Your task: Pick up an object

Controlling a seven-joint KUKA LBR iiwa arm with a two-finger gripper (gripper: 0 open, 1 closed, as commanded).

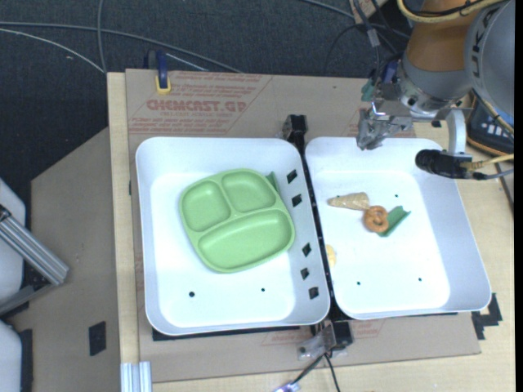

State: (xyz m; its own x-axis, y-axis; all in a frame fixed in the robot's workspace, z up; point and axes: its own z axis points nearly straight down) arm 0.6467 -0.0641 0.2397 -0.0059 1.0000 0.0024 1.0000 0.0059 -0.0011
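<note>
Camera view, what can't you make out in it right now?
- Gripper: too small and blurred to tell whether it is open or shut.
- Arm: cut off by the top and right edges.
- Small orange object in the right bin: too small to identify; likewise the green piece touching it.

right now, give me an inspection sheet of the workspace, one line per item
surface: two white bins side by side, left bin and right bin, on a brown board.
job's things: beige piece, orange ring-shaped piece and green piece clustered in the right bin.
clutter: green divided plate in the left bin.
grippers: gripper above the right bin's far edge, nothing seen between its fingers.
cables: grey cables on the dark floor behind.
surroundings: metal rail at left.
</note>
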